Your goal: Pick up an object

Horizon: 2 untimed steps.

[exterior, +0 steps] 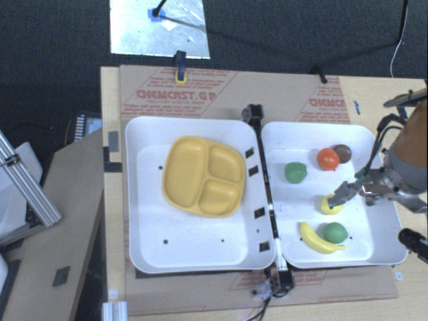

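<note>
A small yellow piece (329, 206) lies in the right bin (358, 136), in its right half, about midway between the far and near walls. The gripper (340, 194) is down on it: dark fingers reach in from the right and end at the piece's upper edge, covering part of it. Whether those fingers are spread or pressed together on the piece cannot be told from this angle, nor whether it is off the floor of the bin.

The arm (409, 156) comes in low from the right edge, its wrist tilted toward the left and downward over the bin's right wall, cables looping above it.

Just near of the piece sit a green ball (335, 232) and a banana (315, 239), touching each other, the banana curving along the ball's left and near sides. Farther back, an orange ball (328, 158) and a brown ball (342, 153) touch near the far wall. Another green ball (295, 172) lies alone toward the bin's left side.

The left bin (144, 179) holds a yellow divided tray (204, 176) with three compartments, set at a slant near the middle. Both bins rest on a cardboard sheet (221, 89) printed with red lettering.
</note>
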### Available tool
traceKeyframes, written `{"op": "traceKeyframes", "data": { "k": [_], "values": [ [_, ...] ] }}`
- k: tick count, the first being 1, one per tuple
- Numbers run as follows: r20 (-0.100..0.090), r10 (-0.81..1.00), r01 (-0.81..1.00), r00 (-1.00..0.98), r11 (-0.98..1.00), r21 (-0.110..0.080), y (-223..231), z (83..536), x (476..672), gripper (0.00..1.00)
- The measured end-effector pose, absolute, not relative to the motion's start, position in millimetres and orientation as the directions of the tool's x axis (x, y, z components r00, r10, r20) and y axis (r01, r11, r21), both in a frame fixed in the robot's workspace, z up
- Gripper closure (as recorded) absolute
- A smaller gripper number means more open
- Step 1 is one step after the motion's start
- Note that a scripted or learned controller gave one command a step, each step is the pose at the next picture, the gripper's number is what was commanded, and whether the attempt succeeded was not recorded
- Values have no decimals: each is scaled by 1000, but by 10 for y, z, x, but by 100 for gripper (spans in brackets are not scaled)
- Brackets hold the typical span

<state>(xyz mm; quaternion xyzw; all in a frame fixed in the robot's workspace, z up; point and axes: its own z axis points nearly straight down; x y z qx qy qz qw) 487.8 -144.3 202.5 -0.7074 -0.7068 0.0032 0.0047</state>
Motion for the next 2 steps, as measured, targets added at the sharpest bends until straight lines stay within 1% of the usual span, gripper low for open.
{"op": "traceKeyframes", "data": {
  "k": [1, 2],
  "values": [
    [-1, 1000, 1000, -3, 3, 1, -1439, 2081, 4908, 0],
    [1, 1000, 1000, -1, 1, -2, -1469, 1461, 4929, 0]
  ]
}}
